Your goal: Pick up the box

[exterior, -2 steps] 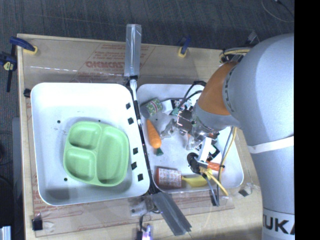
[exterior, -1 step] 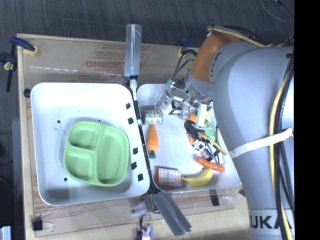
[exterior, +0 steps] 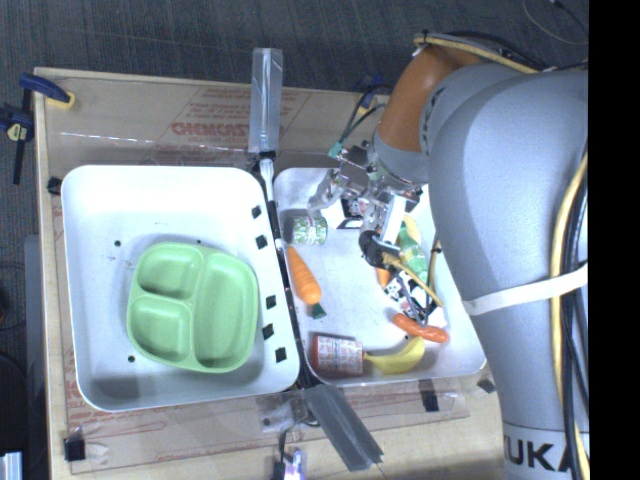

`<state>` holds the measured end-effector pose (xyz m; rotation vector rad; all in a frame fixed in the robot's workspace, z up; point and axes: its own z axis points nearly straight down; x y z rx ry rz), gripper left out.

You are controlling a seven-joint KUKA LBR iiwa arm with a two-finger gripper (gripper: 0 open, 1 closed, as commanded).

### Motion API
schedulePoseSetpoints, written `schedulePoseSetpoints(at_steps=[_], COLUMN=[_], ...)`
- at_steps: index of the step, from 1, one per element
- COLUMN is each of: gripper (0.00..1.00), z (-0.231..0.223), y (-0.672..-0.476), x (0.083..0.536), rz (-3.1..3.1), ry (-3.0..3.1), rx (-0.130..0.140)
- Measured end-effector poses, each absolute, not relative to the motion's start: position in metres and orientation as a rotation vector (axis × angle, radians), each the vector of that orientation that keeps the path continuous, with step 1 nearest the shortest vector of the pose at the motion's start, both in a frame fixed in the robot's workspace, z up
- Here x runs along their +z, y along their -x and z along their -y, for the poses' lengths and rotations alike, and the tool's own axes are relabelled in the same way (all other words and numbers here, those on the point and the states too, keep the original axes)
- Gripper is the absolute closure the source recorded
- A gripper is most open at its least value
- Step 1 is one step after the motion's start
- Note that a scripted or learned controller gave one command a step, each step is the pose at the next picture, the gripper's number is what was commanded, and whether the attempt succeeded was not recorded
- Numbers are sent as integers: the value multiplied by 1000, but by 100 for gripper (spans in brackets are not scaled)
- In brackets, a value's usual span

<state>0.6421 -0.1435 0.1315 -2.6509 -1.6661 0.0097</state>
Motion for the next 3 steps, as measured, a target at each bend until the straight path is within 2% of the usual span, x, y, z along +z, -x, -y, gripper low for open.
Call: schedulePoseSetpoints(at_steps=[1,2,3], gripper=[0,100,100], z=[191,190,192], y=[-534,-535,-478], x=[93,100,89], rz=[1525,1537,2170], ry=[2736,2718,2257], rx=[4,10,0])
